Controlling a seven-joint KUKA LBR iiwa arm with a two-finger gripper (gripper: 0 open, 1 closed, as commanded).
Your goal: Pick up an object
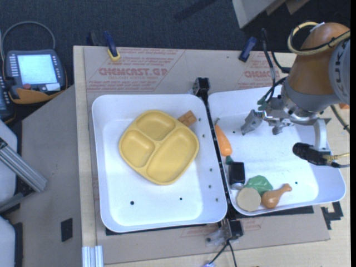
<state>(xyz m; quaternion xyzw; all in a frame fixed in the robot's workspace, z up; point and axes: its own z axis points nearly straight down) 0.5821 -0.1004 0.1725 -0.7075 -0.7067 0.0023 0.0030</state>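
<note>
Nothing is held yet by the gripper (pixel 266 121), seen spread apart at the right; the carrot (pixel 223 142) is left to be picked.

Bright, even overhead light; slight softness

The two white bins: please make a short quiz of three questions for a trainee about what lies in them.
1. True or false: the yellow divided plate lies in the right bin.
2. Which item lies nearest the divider? A. carrot B. drumstick C. green item
3. Fill in: the gripper is above the ____ bin.

Key: 1 false, it lies in the left bin; 2 A; 3 right.
</note>
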